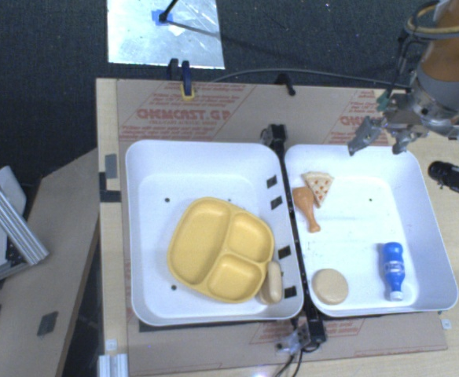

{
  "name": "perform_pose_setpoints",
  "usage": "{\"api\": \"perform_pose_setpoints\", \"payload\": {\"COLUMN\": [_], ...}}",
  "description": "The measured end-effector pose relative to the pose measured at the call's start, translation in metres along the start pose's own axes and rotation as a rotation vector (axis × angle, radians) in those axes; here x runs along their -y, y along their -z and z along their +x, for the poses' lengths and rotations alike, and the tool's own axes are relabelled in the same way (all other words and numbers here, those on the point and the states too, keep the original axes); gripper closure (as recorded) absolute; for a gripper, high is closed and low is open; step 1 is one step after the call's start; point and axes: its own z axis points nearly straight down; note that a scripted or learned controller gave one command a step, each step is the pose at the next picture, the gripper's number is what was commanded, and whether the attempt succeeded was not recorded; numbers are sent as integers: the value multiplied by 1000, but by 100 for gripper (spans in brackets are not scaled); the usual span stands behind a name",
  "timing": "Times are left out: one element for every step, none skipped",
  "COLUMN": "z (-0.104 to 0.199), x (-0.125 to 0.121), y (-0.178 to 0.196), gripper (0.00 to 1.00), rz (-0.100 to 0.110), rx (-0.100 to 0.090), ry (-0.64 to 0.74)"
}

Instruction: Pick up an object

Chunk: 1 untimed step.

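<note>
Hovering spread and empty above the right bin's far rim, the pincer risks clipping that rim; descending blind would cause it.

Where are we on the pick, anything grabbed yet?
Done: nothing lifted. The pizza slice, drumstick, round cookie and blue bottle all lie in the right bin.
In hand: nothing. The pincer hangs open above that bin's far rim, fingers apart with no object between them.
Left: choose an object, descend, close, lift.
</note>
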Motion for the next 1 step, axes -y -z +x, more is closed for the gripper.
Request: {"api": "perform_pose_setpoints", "payload": {"z": [0], "x": [-2], "y": [7], "gripper": [0], "rz": [-12], "rx": [1], "ry": [2]}}
